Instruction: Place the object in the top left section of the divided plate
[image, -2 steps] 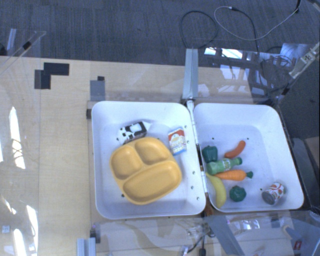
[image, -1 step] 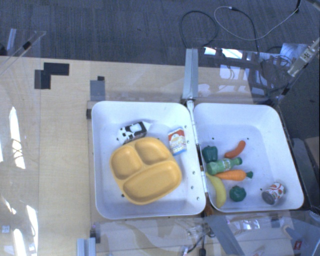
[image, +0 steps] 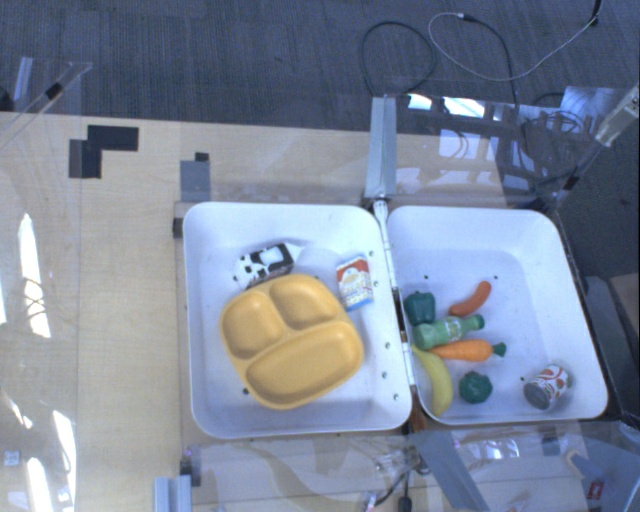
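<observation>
1. The yellow divided plate (image: 291, 341) lay in the left white bin (image: 205, 330). It was smooth and rounded, with two small sections at its far side and one large section nearer the camera.
2. Its top left section (image: 249, 324) sat close to a black-and-white patched item (image: 265, 262), which lay just beyond the plate's rim.
3. A small red-and-white carton (image: 355, 282) lay just beside the plate's right edge, near the divider between the bins.
4. I could not tell which thing was meant for the plate.
5. The right white bin (image: 560, 280) held a green pepper (image: 420, 306), an orange-red chili shape (image: 471, 298), a green bottle (image: 450, 330), a carrot (image: 468, 351), a banana (image: 435, 381), a dark green lump (image: 475, 386) and, apart from them, a printed can (image: 546, 386) on its side.
6. Both bins rested on a pale wood-grain counter (image: 100, 330), with dark ribbed flooring (image: 220, 50) and loose black cables (image: 400, 50) beyond it.
7. I could not tell whether my end effector was open or closed.
</observation>
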